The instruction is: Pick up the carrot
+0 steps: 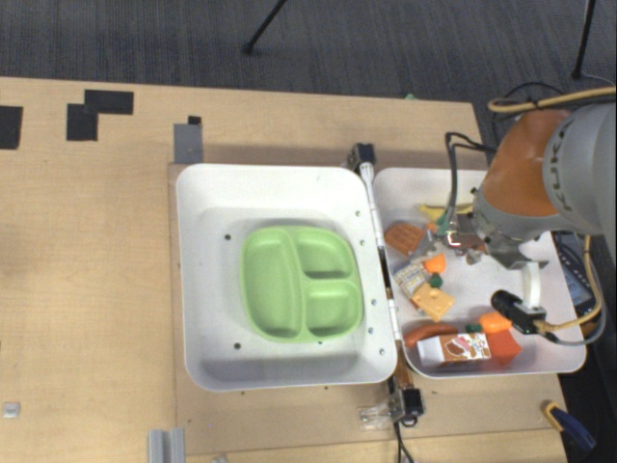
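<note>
Orange carrot [435, 264] under tool [451, 240]; carton [466, 347] label unreadable

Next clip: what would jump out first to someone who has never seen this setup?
The bright green divided plate in the middle of the left bin catches the eye first. Next is the grey arm with its orange band, reaching from the right over the right bin. Below it lies a clutter of toy food, among it a small carrot by the gripper and a brown carton at the near edge.
</note>
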`<move>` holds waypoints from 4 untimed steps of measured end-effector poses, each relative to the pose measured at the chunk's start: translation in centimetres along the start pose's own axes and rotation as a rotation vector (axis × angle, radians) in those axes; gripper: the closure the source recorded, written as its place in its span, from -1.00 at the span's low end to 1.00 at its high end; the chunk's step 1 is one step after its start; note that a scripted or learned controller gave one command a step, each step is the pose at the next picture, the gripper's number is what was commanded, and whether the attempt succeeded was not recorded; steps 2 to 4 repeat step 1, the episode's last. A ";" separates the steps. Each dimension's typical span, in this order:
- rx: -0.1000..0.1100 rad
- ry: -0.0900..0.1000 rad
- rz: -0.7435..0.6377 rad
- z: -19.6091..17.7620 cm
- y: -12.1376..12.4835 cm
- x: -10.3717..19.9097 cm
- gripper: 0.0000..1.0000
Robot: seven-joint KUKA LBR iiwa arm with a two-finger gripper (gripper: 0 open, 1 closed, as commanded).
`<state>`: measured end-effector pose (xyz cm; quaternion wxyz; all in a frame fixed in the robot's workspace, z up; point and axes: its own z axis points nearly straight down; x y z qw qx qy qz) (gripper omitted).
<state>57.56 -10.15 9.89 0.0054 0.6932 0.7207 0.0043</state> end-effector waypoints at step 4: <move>-0.003 0.002 -0.002 -1.1 0.2 0.1 1.00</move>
